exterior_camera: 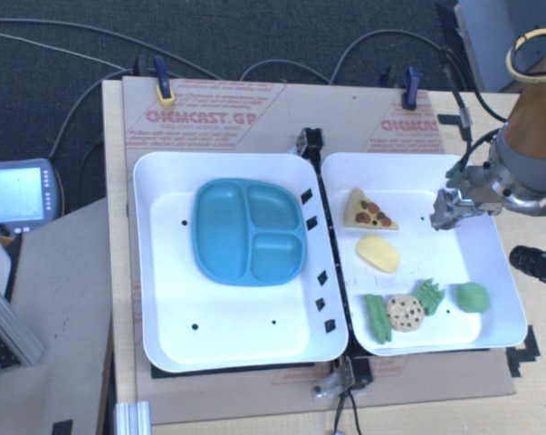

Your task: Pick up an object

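Note:
The right bin (417, 165) holds a pizza slice (368, 212), a yellow lump (378, 253), a green pod (377, 317), a cookie (404, 313), a leafy green piece (429, 295) and a round green piece (473, 297). My gripper (446, 212) hangs over the upper right part of this bin, right of the pizza slice and apart from it. Nothing shows between its fingers.
The left bin (164, 270) holds a blue divided plate (250, 232). Black clips run along the divider (320, 243) between the bins. Blue clamps (164, 87) (410, 89) pin the board at the back. A small screen (17, 191) sits off the bench at left.

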Tool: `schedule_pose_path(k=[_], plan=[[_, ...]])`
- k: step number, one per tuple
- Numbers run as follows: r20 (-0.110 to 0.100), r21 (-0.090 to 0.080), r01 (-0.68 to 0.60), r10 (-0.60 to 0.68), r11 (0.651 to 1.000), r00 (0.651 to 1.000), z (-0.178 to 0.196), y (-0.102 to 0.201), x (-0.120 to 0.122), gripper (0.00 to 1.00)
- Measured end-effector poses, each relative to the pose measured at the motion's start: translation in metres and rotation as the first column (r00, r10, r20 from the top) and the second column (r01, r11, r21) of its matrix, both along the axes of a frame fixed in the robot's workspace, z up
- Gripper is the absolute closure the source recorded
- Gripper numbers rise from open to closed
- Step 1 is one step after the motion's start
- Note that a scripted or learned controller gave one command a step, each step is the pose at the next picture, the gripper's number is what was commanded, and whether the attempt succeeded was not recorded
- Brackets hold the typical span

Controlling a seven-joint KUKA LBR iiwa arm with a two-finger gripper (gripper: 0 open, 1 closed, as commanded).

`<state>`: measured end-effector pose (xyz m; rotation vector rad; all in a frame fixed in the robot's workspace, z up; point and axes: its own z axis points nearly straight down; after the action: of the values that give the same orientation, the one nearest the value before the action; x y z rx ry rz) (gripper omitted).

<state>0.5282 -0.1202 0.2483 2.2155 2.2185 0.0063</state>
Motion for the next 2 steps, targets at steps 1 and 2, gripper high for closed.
schedule_pose_path(k=[1,2], plan=[[-0.011,0.004,-0.003,0.003,1.0,1.0,-0.014,0.053,-0.003,1.0],[-0.011,0.004,-0.002,0.002,1.0,1.0,-0.021,0.114,-0.007,1.0]])
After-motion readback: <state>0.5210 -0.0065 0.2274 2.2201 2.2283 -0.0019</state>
